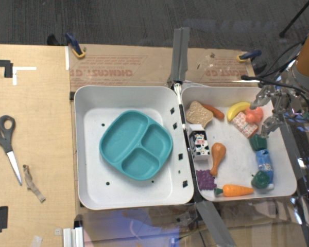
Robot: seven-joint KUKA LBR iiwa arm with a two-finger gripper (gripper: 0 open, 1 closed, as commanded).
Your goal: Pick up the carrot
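The carrot point(238, 190), orange with a green top, lies flat along the front wall of the right bin point(232, 161), its tip pointing right. My gripper point(261, 115) hangs at the bin's right side, well behind the carrot and over a pink-red toy point(253, 115). Its fingers are spread open, and nothing shows between them. A second slim orange piece point(214, 111) lies beside the bread slice point(198, 115) at the back of the bin.
Around the carrot are purple grapes point(206, 179), a drumstick point(217, 156), a blue bottle point(264, 162) and a dark green toy point(260, 179). A banana point(238, 109) lies at the back. The left bin point(87, 138) holds a teal divided plate point(136, 144). Scissors point(5, 138) lie far left.
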